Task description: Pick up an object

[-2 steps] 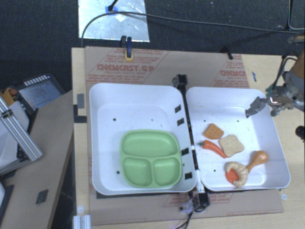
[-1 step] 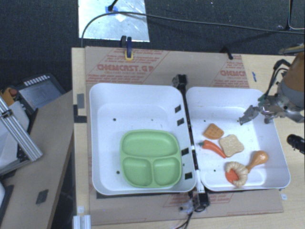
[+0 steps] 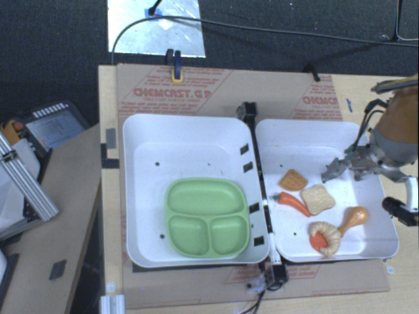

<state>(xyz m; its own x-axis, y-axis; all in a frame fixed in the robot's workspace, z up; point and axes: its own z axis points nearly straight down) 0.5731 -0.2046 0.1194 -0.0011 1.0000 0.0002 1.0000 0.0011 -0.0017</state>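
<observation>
We find the tool [image 3: 335,169] low over the right bin [image 3: 327,131], near its right wall, pointing leftward toward the food items. Whether it is spread or closed we cannot tell, and we see nothing in its grasp.

Step in hand, as we judge it: approach for a first pick; no object is lifted yet. The nearest candidates are the brown biscuit-like piece [image 3: 294,179] and the slice of toast [image 3: 318,199], both just left of and below the tool. We recommend choosing one item that stands apart from its neighbours. The toast touches or nearly touches the carrot [image 3: 293,203], so a closing grasp there may catch both or push one aside. The biscuit-like piece lies more alone and looks the safer target. Both are flat, so the tool would need to come down close to the bin floor and straddle the item squarely.

Contents, right bin: the three items above, plus a drumstick [image 3: 354,218] and a shrimp-like piece [image 3: 325,236] toward the near right corner.

Contents, left bin [image 3: 183,136]: one green divided plate [image 3: 206,216], three compartments, nothing in them.

Both bins sit side by side on the desk [image 3: 105,175].
</observation>
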